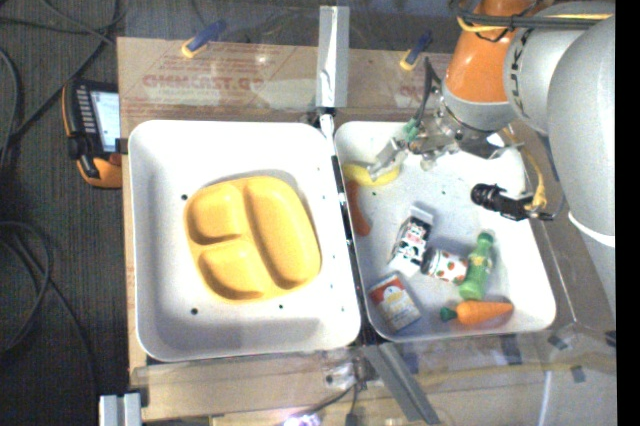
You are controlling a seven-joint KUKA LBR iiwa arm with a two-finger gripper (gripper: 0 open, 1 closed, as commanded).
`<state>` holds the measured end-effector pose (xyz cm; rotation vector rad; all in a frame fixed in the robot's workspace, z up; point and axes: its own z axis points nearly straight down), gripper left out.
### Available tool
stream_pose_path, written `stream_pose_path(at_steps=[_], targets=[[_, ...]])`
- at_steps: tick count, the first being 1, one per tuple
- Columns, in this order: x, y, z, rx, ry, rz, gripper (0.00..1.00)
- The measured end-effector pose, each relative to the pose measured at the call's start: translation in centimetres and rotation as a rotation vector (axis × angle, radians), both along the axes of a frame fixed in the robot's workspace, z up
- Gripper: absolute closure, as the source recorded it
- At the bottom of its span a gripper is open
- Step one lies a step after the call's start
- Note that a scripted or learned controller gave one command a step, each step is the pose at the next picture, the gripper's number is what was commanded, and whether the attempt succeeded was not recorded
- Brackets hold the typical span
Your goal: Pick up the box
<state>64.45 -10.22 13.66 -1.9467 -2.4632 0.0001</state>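
Dark carpet and loose black cables frame the bench, and we start at the near edge, where the right bin holds its clutter. Nearest the camera sits the box, a small carton with a red patch on its face, lying flat in the near left corner of that bin. Whatever is printed on it is too small to read. Just beside it to the right lies a toy carrot, with a green bottle above that and a small can with red spots next door. A black-and-white carton, cow-patterned, stands a little farther back.

Over in the left bin, a yellow divided tray rests alone.

Now to the far end of the right bin: the gripper hangs over a yellow banana-like toy, well apart from the box. Whether it is spread or clenched, I cannot tell from this angle, and nothing can be seen caught in it.

So, by my reading, the pick is not done. The box lies untouched, and the arm has the length of the bin to cross before any grasp.

Beyond the bins, a board carries faded reddish lettering, not legible. A handheld pendant with an orange casing lies at far left.
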Motion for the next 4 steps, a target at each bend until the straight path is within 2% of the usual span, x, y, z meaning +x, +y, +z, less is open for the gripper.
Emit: stream_pose_path(at_steps=[1, 2, 3, 4], targets=[[-3.2, -8.8, -4.6, -0.006, -0.013, 0.152, 0.00], [-6.9, -8.0, -4.6, -0.004, -0.019, 0.038, 0.00], [-6.8, -7.2, -0.6, -0.001, -0.003, 0.410, 0.00], [-11.7, -2.3, -4.6, -0.005, -0.017, 0.057, 0.00]])
